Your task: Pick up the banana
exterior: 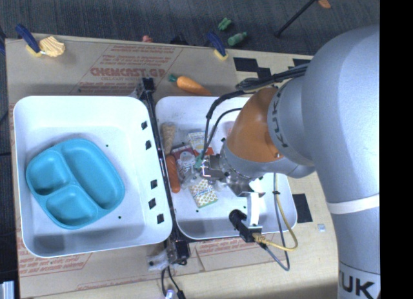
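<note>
My gripper (210,168) hangs low over the middle of the right bin (284,208), under the orange wrist band (255,133), which hides much of the bin's centre. It sits among a cluster of small items. A pale tan elongated piece (168,137) lies along the bin's left wall; I cannot tell whether it is the banana. Below that piece lies an orange-red stick-shaped item (173,174). Crumpled packets (194,143) lie just left of the gripper, and a patterned card (204,194) lies just below it.
The left bin (39,113) holds a blue divided plate (74,180). A toy carrot (192,85) rests on the bench behind the right bin. A black divider (155,155) runs between the bins. Cables (274,243) trail over the right bin's front edge.
</note>
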Controlling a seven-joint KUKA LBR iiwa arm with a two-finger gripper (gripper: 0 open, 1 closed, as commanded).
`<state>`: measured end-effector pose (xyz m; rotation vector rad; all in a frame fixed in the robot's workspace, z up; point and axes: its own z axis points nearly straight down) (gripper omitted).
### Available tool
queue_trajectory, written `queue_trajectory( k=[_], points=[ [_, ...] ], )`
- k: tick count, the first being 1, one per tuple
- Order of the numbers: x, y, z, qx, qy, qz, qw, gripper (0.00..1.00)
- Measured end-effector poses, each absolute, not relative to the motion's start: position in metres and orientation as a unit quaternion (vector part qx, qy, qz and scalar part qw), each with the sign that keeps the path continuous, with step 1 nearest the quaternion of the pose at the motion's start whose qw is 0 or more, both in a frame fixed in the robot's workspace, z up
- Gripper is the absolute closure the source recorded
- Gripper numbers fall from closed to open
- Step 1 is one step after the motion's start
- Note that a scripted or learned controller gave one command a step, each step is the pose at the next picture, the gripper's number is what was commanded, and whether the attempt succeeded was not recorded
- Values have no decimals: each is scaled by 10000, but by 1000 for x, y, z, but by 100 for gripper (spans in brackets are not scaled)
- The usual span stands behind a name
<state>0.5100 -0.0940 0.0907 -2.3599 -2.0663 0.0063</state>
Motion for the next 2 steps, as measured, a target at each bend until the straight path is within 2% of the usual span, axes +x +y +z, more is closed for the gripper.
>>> queue_trajectory(
  k=[1,2],
  points=[
    [599,-49,192,-7782,-6280,3,10,0],
    [552,-198,161,-8321,-5546,20,19,0]
  ],
)
